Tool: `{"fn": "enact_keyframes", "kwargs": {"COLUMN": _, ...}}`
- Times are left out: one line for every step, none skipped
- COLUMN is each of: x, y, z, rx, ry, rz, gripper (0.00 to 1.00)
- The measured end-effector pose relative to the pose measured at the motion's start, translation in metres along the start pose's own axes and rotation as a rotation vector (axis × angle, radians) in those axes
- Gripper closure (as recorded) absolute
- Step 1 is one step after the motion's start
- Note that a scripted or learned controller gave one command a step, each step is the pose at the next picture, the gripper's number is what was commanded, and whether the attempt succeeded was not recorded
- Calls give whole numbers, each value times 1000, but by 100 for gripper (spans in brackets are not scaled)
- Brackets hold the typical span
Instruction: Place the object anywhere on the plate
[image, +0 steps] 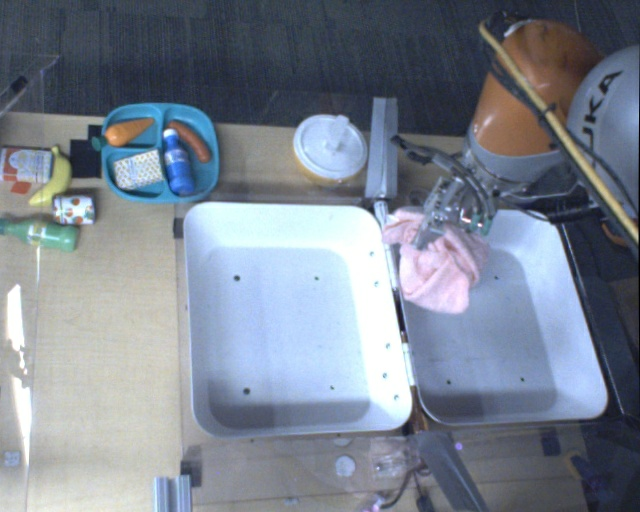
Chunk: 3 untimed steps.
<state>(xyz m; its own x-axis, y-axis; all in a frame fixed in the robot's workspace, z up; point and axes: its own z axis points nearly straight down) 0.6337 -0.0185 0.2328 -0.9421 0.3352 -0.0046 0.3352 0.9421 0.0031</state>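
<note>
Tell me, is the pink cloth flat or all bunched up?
Bunched up. The soft pink cloth sits in a crumpled heap with folds in the right white bin, under the gripper.

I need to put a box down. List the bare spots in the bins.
The left bin is bare across its floor. The right bin is free along its near half; its far-left corner is crowded by the pink cloth and the hand.

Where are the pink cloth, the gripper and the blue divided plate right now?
pink cloth (440, 270): camera view, middle of the bunched fabric.
gripper (447, 218): camera view, between its fingertips, over the cloth.
blue divided plate (208, 135): camera view, its right rim.
</note>
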Motion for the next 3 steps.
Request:
{"fn": "enact_keyframes", "kwargs": {"x": 49, "y": 26, "z": -7, "rx": -1, "ry": 1, "rz": -345, "gripper": 100}}
{"fn": "enact_keyframes", "kwargs": {"x": 86, "y": 54, "z": -10, "rx": 0, "ry": 2, "rz": -347, "gripper": 100}}
{"fn": "enact_keyframes", "kwargs": {"x": 126, "y": 74, "z": -11, "rx": 0, "ry": 2, "rz": -347, "gripper": 100}}
